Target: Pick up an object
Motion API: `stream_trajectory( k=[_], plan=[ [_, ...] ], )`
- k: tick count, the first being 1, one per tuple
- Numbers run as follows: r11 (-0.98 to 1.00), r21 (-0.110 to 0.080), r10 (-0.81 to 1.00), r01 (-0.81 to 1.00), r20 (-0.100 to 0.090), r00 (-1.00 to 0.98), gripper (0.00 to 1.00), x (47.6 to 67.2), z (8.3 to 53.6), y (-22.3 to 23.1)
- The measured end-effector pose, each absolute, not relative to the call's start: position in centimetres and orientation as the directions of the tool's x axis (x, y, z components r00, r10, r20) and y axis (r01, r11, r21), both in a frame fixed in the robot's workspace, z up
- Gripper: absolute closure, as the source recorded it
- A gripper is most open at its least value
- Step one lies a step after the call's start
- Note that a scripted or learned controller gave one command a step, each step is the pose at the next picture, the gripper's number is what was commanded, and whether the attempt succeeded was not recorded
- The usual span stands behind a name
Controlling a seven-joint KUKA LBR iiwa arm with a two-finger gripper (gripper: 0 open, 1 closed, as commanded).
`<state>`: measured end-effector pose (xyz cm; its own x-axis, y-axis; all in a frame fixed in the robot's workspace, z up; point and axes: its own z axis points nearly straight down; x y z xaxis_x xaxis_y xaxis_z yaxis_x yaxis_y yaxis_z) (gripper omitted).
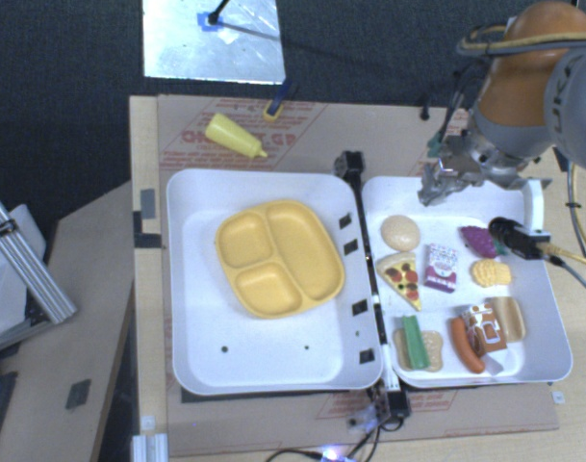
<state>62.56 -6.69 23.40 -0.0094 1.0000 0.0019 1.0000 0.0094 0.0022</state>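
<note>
My gripper (433, 194) hangs over the far edge of the right bin (552, 354), just above and right of a beige bun (400, 231), with nothing seen between its fingers. Below it in the same bin lie a pizza slice (402, 279), a pink-and-white carton (441, 267), a purple grape bunch (479, 241), a yellow corn piece (491, 273), a hot dog (466, 344), a brown-and-white box (487, 326) and a green piece on toast (414, 345).
The left bin (191, 354) holds a yellow divided tray (278, 256). A yellow bottle (233, 135) lies on the cardboard behind the bins. A shiny metal plate (214, 27) sits at the far back.
</note>
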Motion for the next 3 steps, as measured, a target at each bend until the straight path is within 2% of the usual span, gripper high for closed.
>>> stream_trajectory(
  k=[2, 3],
  plan=[
    [0.009, -0.002, 1.0, 1.0, 0.002, -0.009, 1.0, 58.0, 22.9, 1.8],
    [0.006, 0.003, 1.0, 1.0, 0.001, -0.006, 1.0, 59.5, 23.0, 2.2]
  ],
)
